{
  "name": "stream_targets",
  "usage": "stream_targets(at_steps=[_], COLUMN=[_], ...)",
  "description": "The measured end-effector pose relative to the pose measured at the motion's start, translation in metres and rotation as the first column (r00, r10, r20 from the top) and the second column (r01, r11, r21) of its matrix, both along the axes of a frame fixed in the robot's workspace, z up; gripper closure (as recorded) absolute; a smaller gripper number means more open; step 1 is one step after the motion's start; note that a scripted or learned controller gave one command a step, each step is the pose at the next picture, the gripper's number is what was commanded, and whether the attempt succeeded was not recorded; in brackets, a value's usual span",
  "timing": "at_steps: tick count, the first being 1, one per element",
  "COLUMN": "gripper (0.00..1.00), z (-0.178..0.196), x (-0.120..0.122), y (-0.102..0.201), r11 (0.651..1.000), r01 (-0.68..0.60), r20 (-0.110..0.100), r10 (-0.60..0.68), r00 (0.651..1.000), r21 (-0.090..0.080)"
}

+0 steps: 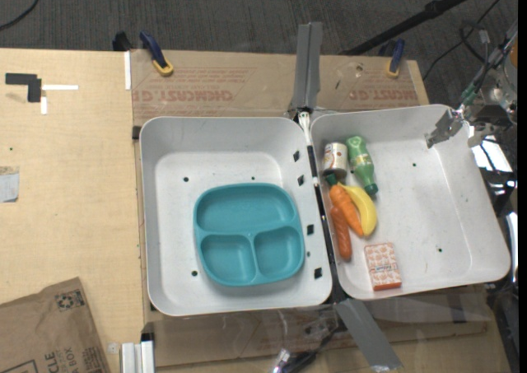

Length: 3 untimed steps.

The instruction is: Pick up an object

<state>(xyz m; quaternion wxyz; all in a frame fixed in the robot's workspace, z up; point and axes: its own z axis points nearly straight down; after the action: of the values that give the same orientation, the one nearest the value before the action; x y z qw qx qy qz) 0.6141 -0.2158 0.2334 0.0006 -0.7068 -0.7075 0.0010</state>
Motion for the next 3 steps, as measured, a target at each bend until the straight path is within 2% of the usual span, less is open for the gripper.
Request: stream_targets(at_steps=[1, 2, 3], gripper=[0.00, 0.00, 0.00], z=[-0.120, -0.128, -0.126], x=[-0.012, -0.072, -0.069], y=[0.066, 0.090, 0.078], r11=[1.000, 0.990, 0.999], r01=[-0.002, -0.143, -0.048], r20=[0.024, 0.037, 0.026], r10=[0.002, 0.143, 0.048], r00=[1.000, 0.989, 0.999], r21=[-0.002, -0.012, 0.001])
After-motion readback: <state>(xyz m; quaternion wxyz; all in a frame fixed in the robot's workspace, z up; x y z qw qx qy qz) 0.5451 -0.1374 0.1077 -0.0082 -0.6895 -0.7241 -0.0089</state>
